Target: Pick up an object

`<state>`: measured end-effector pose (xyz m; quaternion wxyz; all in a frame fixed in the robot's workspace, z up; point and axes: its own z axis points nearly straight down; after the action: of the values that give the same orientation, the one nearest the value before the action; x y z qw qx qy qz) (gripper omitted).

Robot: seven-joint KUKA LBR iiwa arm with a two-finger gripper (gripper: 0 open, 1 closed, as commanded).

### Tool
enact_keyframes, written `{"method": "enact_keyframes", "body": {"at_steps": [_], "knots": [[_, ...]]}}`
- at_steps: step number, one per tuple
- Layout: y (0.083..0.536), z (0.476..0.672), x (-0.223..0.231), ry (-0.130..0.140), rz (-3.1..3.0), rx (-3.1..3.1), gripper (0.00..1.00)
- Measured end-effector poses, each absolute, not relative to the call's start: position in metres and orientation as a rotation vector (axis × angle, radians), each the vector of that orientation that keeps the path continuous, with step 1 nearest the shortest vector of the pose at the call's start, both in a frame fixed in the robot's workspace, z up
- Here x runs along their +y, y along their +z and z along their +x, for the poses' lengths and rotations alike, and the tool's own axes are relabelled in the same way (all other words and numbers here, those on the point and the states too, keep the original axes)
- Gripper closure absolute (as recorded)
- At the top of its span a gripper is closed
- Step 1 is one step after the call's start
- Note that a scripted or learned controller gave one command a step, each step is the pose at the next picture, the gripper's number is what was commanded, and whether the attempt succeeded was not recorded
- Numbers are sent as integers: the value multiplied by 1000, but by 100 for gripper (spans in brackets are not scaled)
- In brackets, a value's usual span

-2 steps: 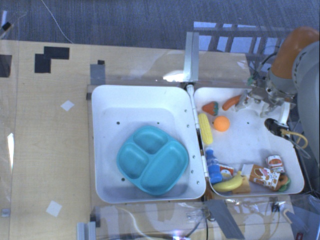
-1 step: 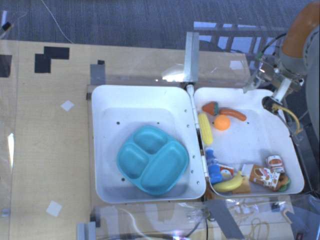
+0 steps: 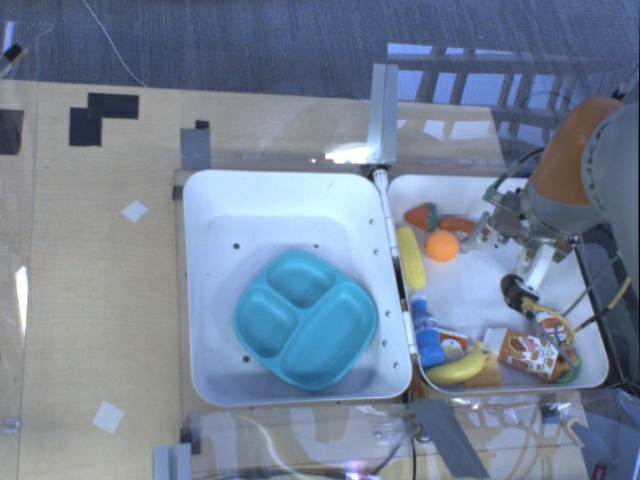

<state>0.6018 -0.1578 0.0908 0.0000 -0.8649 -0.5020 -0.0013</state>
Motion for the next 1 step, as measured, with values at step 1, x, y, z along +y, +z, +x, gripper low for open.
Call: {"method": "enact_keyframes", "body": {"at_steps": [1], "knots": [[133,645,-119,-4,-2697,-1611,0]]}}
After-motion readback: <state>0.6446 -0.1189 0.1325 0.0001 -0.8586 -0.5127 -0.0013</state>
